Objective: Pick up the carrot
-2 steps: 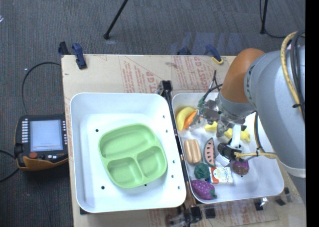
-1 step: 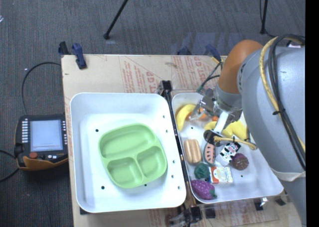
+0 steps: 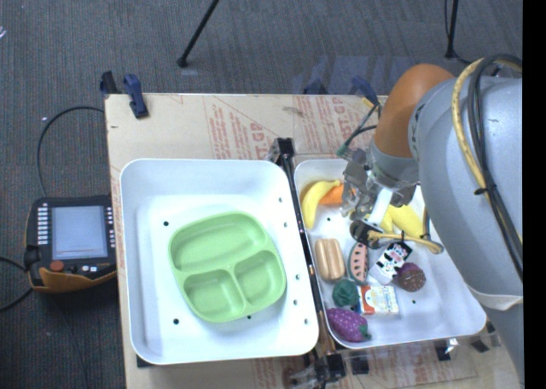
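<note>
Lighting is pretty even and soft, seemingly from overhead, so no hard shadows are thrown anywhere. The two white bins [image 3: 136, 208] are rendered very bright, nearly blown out along the rims, while the dark carpet [image 3: 85, 29] is left murky and a bit noisy. Faint shading is seen under the green tray [image 3: 226, 266]. Overall sharpness is low: small toys are smeared, and lettering on the cardboard [image 3: 247, 127] is barely readable. A dull sheen is caught on the grey arm [image 3: 478, 174].

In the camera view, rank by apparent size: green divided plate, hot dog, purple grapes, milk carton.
1. green divided plate
2. hot dog
3. purple grapes and milk carton look alike; I won't rank them.
</note>
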Robot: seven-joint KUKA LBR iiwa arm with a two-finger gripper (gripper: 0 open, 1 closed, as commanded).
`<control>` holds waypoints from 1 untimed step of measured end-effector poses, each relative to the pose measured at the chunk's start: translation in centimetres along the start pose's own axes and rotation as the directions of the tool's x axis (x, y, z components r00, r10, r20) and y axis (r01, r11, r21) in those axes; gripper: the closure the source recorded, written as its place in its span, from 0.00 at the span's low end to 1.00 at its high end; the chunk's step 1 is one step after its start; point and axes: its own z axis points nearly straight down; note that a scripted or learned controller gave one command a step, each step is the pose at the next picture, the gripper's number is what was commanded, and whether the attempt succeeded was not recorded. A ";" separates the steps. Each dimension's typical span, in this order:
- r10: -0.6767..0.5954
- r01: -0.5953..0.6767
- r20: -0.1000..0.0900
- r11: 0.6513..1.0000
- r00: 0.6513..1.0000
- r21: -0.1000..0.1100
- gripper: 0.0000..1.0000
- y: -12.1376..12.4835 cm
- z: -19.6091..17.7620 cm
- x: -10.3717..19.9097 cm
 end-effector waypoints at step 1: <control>-0.003 0.003 0.000 1.000 1.000 0.001 0.00 -0.1 0.1 0.1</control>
